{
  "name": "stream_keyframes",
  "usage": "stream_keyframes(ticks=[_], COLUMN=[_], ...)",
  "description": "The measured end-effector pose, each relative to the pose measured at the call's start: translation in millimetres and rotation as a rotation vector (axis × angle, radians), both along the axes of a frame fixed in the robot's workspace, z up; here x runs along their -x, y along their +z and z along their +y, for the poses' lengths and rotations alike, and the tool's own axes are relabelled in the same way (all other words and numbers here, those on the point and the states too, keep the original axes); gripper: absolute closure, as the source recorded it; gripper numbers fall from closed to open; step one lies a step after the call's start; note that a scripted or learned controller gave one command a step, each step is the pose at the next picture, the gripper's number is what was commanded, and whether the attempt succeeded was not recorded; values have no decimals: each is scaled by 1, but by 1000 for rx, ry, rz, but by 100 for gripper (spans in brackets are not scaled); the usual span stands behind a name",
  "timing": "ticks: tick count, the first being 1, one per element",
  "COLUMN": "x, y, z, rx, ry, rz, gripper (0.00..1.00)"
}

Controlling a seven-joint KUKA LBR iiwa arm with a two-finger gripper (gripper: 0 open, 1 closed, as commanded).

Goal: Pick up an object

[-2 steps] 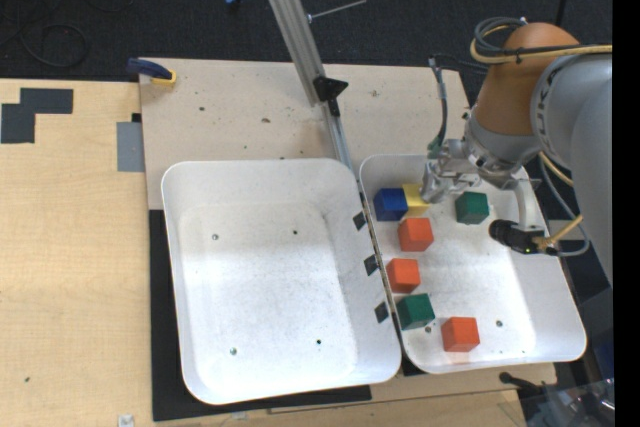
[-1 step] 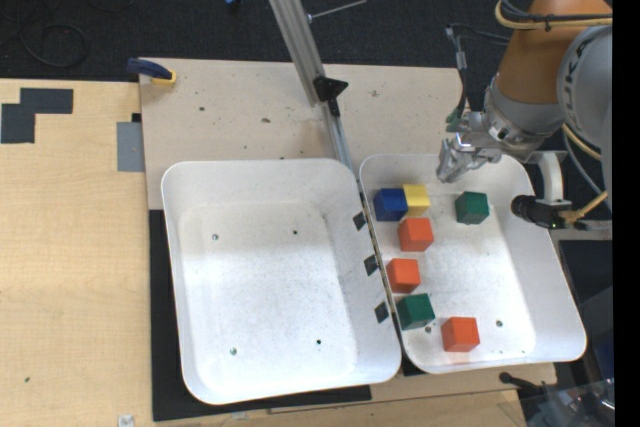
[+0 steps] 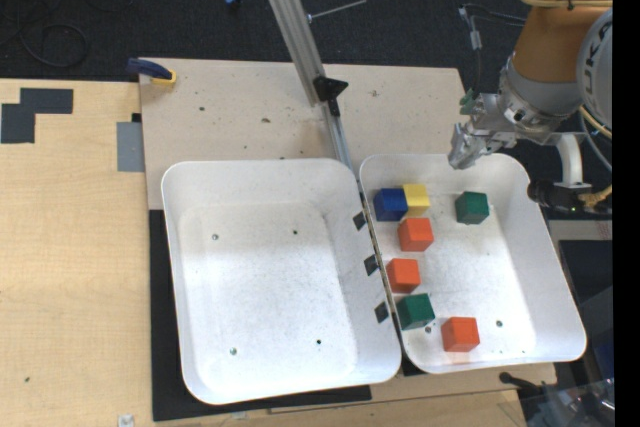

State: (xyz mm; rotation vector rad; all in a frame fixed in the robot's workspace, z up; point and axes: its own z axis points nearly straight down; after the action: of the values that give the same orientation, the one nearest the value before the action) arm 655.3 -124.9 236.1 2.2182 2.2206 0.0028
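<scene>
So the blocks: three orange ones (image 3: 415,234) (image 3: 404,273) (image 3: 460,333), two green (image 3: 471,207) (image 3: 416,310), one blue (image 3: 390,203), one yellow (image 3: 417,196), all sitting in the right bin (image 3: 545,245). My claw (image 3: 468,151) hangs over that bin's far edge. Nearest to it is a green block, just below it toward the camera; the rest are farther down and left. Can't tell how my claw's set from this angle. Left bin (image 3: 260,285) is off to my left.
</scene>
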Motion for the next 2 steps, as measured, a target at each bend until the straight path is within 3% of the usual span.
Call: stream_keyframes(ticks=[2], x=[45], y=[1], z=[95], rx=[-3], ry=[3], rz=[7], gripper=[100])
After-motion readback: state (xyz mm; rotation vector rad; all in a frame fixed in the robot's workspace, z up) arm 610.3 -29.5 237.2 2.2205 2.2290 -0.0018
